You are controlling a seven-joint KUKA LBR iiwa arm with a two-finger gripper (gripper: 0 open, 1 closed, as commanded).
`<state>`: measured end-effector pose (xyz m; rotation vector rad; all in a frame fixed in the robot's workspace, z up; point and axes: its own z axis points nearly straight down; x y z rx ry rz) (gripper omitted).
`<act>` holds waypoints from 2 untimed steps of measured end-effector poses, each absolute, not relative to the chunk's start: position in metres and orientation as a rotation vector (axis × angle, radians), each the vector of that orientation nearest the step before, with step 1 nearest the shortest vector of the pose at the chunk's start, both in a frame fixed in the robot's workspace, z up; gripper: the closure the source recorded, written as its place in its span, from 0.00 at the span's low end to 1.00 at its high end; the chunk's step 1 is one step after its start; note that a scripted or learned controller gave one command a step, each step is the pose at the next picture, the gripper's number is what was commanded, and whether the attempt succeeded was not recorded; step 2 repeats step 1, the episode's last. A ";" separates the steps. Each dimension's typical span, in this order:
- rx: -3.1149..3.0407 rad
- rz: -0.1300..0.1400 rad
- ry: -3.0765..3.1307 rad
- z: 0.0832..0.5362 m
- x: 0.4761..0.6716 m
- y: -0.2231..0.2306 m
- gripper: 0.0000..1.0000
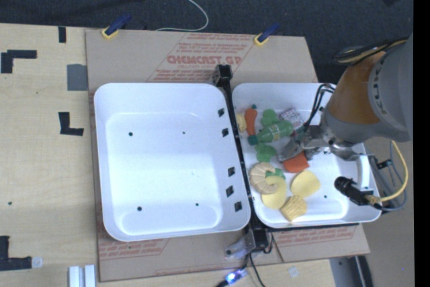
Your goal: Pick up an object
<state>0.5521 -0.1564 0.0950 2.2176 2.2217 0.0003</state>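
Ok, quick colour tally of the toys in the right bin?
Partly hidden by the gripper, so approximate:
Green: 3
Orange/red: 2
Yellow: 3
Tan with green centre: 1
Silvery wrapper: 1
Total: about 10

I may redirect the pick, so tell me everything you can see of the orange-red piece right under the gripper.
The orange-red piece is a small, flat-looking wedge, plastic by its look, lying on the floor of the right bin. The gripper sits directly over its upper edge, hiding part of it. The yellow piece lies just below it, touching or nearly so; green pieces lie to its left.
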 end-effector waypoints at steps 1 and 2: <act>2.206 0.011 2.228 0.190 0.603 -0.083 1.00; 2.206 0.011 2.228 0.190 0.603 -0.083 1.00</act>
